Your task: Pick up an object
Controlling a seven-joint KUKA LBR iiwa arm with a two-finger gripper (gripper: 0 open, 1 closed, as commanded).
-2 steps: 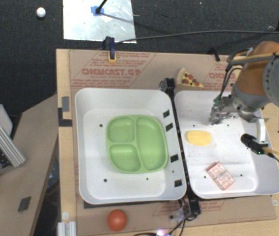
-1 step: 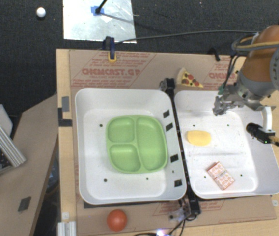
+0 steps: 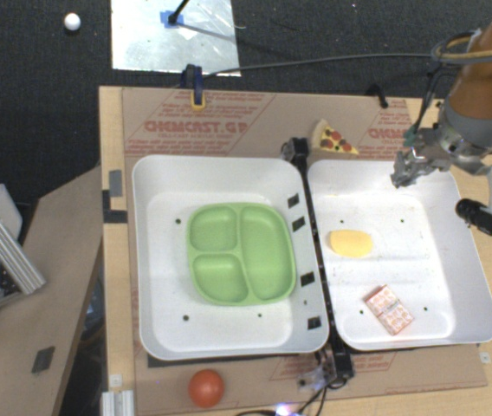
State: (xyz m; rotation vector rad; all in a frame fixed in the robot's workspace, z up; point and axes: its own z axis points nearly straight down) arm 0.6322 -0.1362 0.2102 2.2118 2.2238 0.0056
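In the right bin (image 3: 454, 232) lie a pale yellow oval object (image 3: 351, 243) near its middle left and a pink patterned packet (image 3: 389, 308) toward the front. My gripper (image 3: 401, 177) hangs over the bin's far right corner, well behind and to the right of the yellow object, with nothing seen between its fingers. The left bin (image 3: 155, 232) holds a green divided plate (image 3: 241, 252).
A toy pizza slice (image 3: 333, 139) rests on the cardboard behind the bins. A red-orange ball (image 3: 206, 386) sits on the bench in front of the left bin. A metal sheet (image 3: 173, 22) lies at the back, and a small white ball (image 3: 73, 22) at the far left.
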